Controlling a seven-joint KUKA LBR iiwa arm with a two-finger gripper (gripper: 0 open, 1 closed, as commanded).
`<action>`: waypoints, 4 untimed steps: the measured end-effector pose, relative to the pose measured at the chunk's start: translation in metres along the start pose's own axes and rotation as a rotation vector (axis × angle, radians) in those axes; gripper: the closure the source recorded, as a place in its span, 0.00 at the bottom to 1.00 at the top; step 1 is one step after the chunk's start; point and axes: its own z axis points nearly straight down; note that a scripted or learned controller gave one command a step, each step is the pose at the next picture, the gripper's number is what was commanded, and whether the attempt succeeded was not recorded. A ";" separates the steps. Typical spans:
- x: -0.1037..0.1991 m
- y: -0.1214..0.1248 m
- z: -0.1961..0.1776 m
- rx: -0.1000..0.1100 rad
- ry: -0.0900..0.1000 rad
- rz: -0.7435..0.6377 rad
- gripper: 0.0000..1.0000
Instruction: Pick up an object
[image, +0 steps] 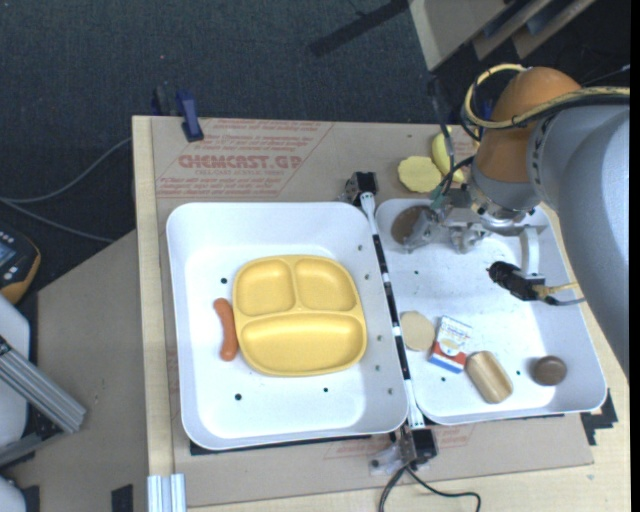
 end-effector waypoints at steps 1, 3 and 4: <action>0.007 0.000 0.000 0.000 -0.003 -0.001 0.00; 0.011 0.000 0.000 0.001 -0.003 0.000 0.00; -0.043 0.000 0.000 -0.002 0.000 0.003 0.00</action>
